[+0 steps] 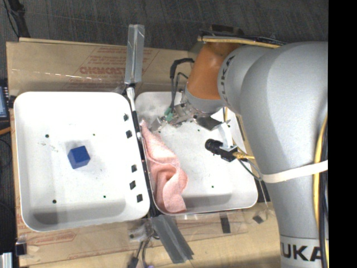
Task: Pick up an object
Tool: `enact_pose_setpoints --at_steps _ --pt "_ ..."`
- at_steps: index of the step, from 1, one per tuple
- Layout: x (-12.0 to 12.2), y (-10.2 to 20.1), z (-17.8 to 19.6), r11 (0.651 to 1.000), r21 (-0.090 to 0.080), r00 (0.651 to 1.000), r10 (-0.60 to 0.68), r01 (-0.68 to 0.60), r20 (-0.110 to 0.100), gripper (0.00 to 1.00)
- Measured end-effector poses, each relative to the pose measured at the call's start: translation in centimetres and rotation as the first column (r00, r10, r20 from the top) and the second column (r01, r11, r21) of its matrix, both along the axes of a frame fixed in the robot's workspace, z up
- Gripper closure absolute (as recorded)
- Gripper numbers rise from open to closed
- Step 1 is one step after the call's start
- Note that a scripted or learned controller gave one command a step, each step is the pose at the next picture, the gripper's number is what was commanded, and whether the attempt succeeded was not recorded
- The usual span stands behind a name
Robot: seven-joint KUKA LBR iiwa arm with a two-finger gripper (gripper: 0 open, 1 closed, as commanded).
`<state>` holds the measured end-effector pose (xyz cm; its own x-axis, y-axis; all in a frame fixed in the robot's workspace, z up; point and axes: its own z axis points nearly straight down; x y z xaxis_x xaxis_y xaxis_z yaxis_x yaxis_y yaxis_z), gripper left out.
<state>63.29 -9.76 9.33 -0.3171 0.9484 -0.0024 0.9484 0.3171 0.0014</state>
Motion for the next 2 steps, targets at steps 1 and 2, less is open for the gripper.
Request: enact_pose_setpoints --at_steps 1,2 --pt "-4.0 -1.7 0.7 0.999 0.002 0.999 0.048 -0.048 -0.005 0.00" --pt "-5.5 -0.5 -0.2 0.983 0.002 0.983 0.186 -0.186 -0.005 0.00"
